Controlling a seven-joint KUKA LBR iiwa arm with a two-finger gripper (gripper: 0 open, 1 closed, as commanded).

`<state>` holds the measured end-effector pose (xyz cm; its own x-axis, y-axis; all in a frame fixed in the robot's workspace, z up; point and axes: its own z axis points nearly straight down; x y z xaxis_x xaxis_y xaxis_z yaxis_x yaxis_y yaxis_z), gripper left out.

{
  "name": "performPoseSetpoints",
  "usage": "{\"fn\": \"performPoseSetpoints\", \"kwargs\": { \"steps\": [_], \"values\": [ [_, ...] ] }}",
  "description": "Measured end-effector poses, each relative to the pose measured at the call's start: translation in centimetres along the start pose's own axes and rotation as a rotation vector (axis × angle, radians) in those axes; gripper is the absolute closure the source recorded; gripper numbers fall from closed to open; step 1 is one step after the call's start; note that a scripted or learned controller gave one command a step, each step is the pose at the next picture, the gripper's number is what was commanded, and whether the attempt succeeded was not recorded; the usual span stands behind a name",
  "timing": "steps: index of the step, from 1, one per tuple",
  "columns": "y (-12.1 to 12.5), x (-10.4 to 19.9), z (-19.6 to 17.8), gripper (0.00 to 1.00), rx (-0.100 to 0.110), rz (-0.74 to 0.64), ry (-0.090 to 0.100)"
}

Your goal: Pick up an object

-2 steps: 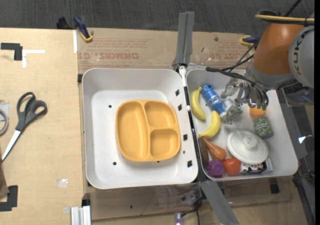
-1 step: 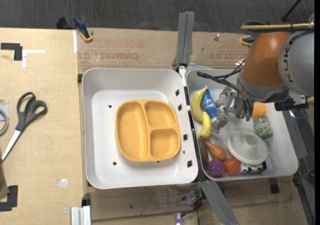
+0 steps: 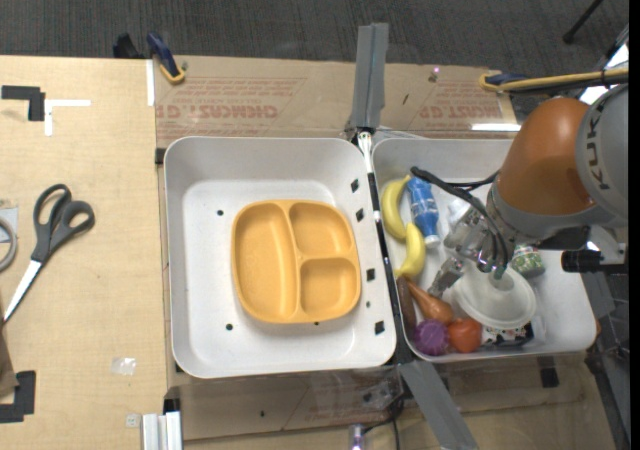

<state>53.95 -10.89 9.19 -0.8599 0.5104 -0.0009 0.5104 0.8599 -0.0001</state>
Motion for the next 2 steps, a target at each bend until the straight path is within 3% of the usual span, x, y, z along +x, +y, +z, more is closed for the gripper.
{"fn": "performPoseSetpoints", "kwargs": {
  "steps": [1, 2],
  "values": [
    [5.29, -7.72, -0.32, 0.00, 0.003, -0.341, -0.006],
    [5.92, -7.57, -0.33, 0.00, 0.002, -0.339, -0.008]
  ]
}}
